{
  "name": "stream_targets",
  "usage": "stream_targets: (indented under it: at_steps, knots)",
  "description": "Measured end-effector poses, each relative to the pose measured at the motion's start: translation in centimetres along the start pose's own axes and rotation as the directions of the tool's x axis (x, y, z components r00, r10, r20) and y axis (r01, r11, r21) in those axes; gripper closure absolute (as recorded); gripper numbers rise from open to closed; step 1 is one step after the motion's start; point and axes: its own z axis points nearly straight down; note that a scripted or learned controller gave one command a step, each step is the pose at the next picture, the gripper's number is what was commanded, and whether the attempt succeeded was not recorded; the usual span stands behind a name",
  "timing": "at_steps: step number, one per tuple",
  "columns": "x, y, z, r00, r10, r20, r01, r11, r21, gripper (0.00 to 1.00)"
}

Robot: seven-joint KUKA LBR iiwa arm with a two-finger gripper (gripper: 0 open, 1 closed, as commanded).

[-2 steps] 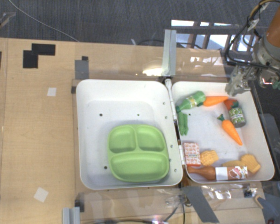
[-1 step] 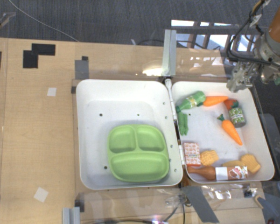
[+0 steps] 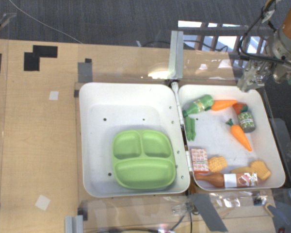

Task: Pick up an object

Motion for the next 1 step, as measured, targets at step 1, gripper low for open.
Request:
stream_targets:
  at_steps: [1]
  knots:
    - [-0.28, 0.02, -1.37, 1.000, -0.001, 0.012, 0.001, 1.000, 0.002, 1.00]
